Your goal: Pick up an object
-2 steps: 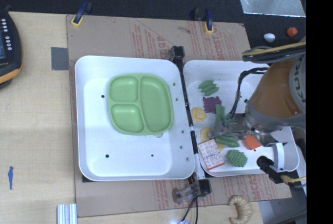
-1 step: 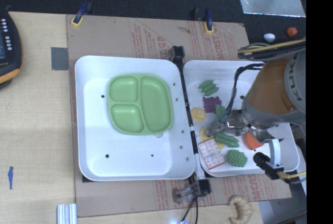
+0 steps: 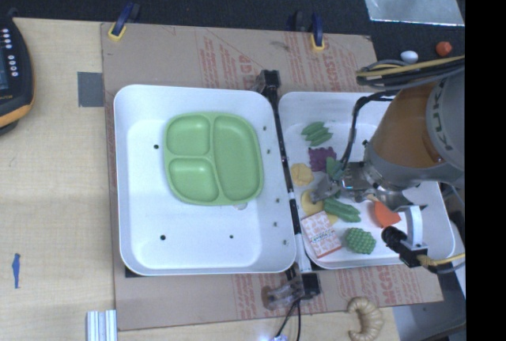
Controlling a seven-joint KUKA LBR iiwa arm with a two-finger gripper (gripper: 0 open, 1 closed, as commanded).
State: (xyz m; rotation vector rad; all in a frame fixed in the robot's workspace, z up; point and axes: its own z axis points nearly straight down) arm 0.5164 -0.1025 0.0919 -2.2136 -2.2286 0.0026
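My gripper (image 3: 326, 189) is low inside the right bin (image 3: 443, 240), among the toy foods at its left-middle. Just below it lies a dark green cucumber-like piece (image 3: 341, 210). A yellow piece (image 3: 300, 173) sits to the gripper's left and purple grapes (image 3: 320, 158) just above it. A green pea pod (image 3: 315, 131) lies at the bin's top. An orange carrot (image 3: 386, 214), a bumpy green piece (image 3: 360, 240) and a red-and-white carton (image 3: 319, 232) lie lower down. Nothing is visibly held.
The left bin (image 3: 142, 197) holds a light green divided plate (image 3: 213, 157). The arm's orange band (image 3: 407, 130) hangs over the right bin's right half. Clamps hold the cardboard base at the top edge. A black-and-orange pendant (image 3: 12, 78) lies at far left.
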